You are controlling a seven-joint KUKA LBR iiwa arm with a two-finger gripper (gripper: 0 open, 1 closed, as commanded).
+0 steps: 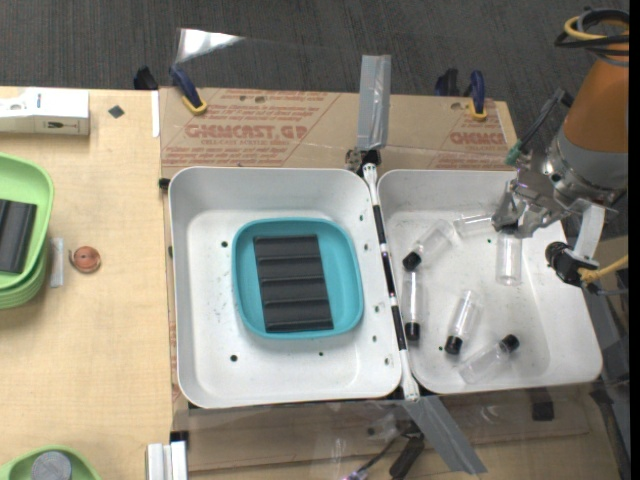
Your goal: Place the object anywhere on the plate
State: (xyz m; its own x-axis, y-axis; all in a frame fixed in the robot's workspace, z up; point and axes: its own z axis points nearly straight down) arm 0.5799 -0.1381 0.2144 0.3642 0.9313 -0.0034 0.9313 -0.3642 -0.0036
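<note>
Just below gripper, clear vial.

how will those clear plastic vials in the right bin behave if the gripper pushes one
The clear vials lie on their sides, so a nudged one would probably roll. They look thin, hollow and see-through, so likely light. Their smooth, glossy walls may slip from the gripper.

Colours only: two white bins, teal plate, clear vials.
Both bins white w/ small dark dots; plate teal w/ black ribbed insert. Vials clear w/ black caps. Arm grey w/ orange band, pincer silver/black. Desk light wood; cardboard brown w/ red print; clamps blue/yellow. Lime-green trays far left.
</note>
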